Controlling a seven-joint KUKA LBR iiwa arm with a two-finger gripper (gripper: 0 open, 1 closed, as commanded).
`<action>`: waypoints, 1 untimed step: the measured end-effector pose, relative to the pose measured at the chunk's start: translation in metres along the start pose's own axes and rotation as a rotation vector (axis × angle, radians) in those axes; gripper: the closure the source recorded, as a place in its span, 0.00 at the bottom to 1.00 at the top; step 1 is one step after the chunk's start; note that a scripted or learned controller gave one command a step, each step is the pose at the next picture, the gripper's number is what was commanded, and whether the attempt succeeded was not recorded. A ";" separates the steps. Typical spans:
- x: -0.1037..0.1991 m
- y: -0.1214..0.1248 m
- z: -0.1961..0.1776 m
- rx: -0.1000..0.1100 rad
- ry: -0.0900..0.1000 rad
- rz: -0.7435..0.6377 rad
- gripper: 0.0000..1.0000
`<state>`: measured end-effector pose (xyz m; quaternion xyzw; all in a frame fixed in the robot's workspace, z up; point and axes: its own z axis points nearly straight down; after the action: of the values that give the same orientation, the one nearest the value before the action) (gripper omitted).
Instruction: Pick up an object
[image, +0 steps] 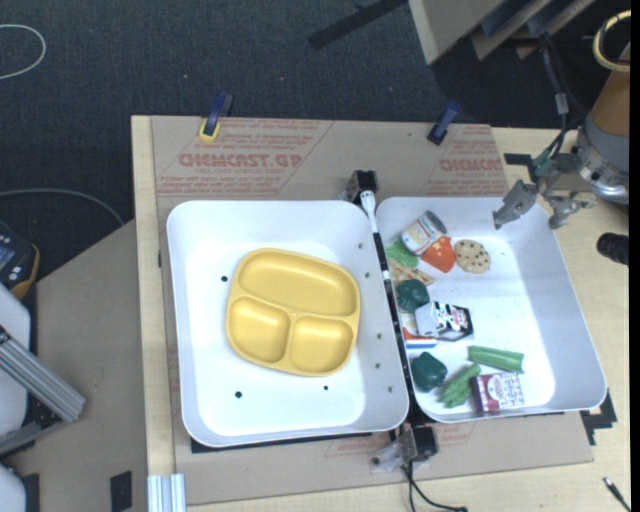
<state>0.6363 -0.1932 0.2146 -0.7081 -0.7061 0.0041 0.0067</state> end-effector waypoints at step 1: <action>0.000 0.003 -0.009 -0.015 -0.003 -0.003 0.00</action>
<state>0.6393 -0.1927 0.2235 -0.7071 -0.7071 0.0001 0.0004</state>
